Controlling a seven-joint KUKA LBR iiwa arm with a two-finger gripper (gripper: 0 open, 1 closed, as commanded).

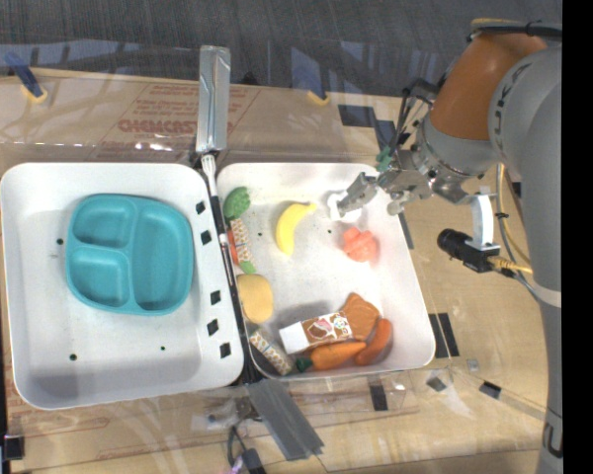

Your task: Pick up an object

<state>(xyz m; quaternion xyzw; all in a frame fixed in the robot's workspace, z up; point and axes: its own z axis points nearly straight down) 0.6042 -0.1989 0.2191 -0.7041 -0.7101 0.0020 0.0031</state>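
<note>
There is a single camera here, fixed above the table and looking down at a slant. It stands far enough back to take in both white bins whole, the left bin and the right bin side by side. Dark carpet runs along the top, beyond the table's far edge. The arm comes in from the right.

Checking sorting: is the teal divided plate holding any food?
Empty: the teal divided plate shows three bare compartments, alone in the left bin.
</note>
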